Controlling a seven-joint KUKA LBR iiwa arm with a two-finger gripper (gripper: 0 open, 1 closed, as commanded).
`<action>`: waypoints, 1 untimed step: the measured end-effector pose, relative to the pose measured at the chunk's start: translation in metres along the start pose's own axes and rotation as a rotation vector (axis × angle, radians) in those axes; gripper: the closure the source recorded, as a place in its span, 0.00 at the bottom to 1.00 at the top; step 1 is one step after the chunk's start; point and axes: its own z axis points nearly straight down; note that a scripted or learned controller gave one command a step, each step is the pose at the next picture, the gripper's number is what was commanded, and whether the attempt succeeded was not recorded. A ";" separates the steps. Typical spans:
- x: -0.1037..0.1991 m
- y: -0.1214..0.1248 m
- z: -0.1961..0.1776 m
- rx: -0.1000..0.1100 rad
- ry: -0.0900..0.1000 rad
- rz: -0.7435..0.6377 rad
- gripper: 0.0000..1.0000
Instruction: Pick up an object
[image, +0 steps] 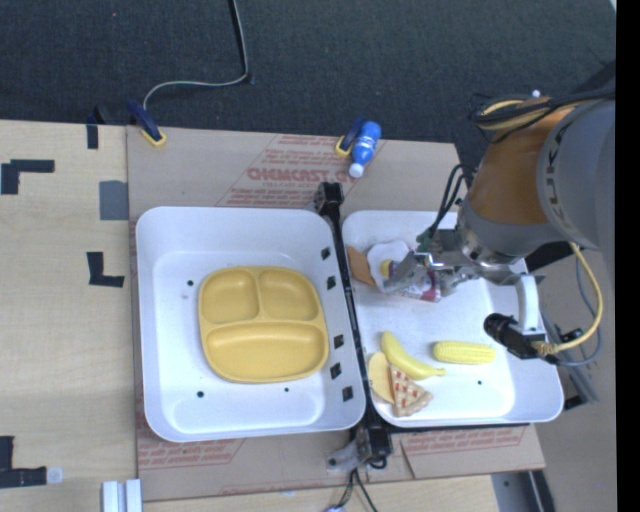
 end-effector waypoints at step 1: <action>0.020 -0.065 -0.053 0.003 0.001 0.000 1.00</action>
